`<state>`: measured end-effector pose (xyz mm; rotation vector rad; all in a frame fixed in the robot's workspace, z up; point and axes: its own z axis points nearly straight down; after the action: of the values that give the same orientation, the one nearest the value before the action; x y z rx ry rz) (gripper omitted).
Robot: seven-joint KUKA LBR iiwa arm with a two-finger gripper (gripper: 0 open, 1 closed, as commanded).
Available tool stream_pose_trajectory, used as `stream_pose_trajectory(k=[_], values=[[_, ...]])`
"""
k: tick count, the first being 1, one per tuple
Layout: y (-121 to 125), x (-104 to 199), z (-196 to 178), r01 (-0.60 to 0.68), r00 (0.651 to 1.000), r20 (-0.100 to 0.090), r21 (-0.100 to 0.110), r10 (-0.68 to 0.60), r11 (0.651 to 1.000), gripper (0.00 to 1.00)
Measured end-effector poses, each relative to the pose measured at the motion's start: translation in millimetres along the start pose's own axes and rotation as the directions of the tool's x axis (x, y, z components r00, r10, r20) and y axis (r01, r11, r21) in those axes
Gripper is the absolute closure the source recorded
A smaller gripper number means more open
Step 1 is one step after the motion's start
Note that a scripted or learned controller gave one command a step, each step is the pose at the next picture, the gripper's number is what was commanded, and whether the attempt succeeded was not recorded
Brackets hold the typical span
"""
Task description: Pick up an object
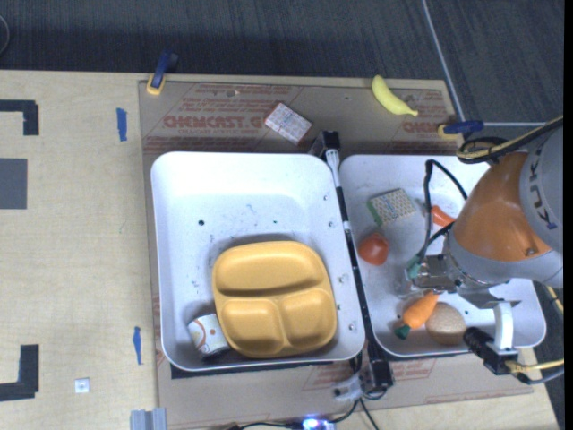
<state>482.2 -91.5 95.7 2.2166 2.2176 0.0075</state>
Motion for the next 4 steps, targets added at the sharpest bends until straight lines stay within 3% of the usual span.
stream_pose_trajectory(k=[1,2,3,4], values=[[16.8,98.2,-89.1,0.001,1.000,-0.002,0.006,-0.001,1.000,1.00],[16.7,97.9,-89.1,0.001,1.000,-0.001,0.007,-0.001,1.000,0.00],[-1.8,37.7,-89.1,-0.001,1.000,-0.002,0.009,0.001,1.000,0.00],[8.4,-0.3,-4.6,-0.001,1.000,-0.001,0.009,0.001,1.000,0.00]])
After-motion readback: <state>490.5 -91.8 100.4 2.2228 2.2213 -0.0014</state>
